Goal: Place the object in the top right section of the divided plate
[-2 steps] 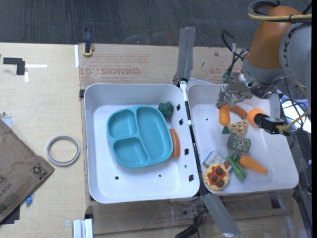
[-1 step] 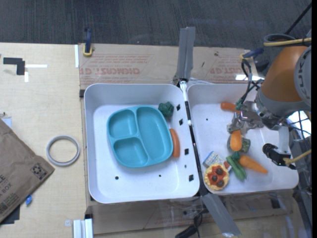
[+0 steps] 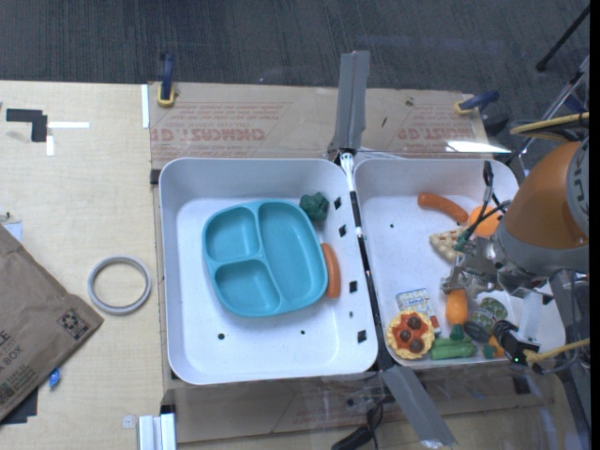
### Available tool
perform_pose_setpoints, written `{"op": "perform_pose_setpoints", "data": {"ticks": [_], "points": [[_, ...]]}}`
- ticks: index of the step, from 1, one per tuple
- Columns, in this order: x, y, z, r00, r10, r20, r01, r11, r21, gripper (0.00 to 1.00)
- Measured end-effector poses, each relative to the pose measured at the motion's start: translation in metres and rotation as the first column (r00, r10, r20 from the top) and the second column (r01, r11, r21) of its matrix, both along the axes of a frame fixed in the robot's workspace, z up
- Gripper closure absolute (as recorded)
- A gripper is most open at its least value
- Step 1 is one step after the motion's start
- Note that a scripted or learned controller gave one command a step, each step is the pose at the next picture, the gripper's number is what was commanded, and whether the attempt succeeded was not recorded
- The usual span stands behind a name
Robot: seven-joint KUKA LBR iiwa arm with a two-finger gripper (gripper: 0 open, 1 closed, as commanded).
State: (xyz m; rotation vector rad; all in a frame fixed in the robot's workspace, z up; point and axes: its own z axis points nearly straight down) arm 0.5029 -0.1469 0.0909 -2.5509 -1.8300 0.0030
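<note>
We see the arm [image 3: 553,204] over the right bin [image 3: 394,190], its jaws [image 3: 466,272] down among the toys; we cannot tell whether they are clenched or released. An orange piece [image 3: 456,307] lies just below the jaws, a pizza [image 3: 411,334] below and to their left, a green piece [image 3: 453,349] further below, and a sausage [image 3: 441,204] above them. The plate [image 3: 262,258] sits well to the left of the jaws in the left bin [image 3: 178,279], with a dark green toy [image 3: 315,205] at its upper right rim and a carrot [image 3: 331,270] along its right edge.
</note>
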Motion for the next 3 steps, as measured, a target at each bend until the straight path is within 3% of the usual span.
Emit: {"op": "perform_pose_setpoints", "data": {"ticks": [1,3], "points": [[0.034,0.112,0.100,0.978,0.208,0.001,-0.208,0.978,-0.001,1.00],[0.034,0.110,0.116,0.978,0.207,-0.003,-0.207,0.978,-0.003,1.00]]}}
